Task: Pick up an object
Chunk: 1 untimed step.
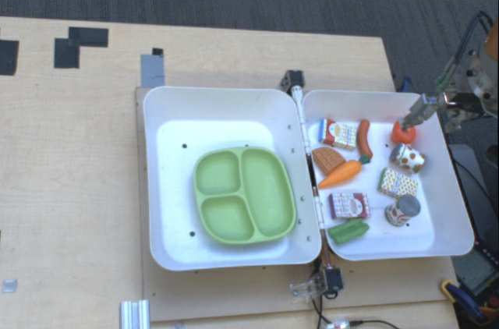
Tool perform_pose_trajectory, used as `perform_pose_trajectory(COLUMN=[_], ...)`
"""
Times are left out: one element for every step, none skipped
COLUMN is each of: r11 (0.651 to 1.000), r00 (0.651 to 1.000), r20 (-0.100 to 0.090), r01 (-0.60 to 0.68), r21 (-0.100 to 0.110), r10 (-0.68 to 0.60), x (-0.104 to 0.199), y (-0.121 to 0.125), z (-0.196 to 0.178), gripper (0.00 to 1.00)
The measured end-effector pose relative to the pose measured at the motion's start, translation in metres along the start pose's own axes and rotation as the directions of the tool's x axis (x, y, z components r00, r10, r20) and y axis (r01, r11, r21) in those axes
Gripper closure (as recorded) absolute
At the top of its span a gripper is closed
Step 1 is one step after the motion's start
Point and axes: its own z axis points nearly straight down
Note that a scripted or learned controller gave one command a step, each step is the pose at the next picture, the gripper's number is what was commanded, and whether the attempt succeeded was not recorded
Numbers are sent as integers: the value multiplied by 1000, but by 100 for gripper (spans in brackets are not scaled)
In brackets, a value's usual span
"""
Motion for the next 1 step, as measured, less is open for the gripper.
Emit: perform_pose_trajectory(r11=[1000], r00=[1000], r20=[-1], r01=[-3], r21=[3], r10=[3], x=[-11], y=[-75], z=[167], gripper=[0])
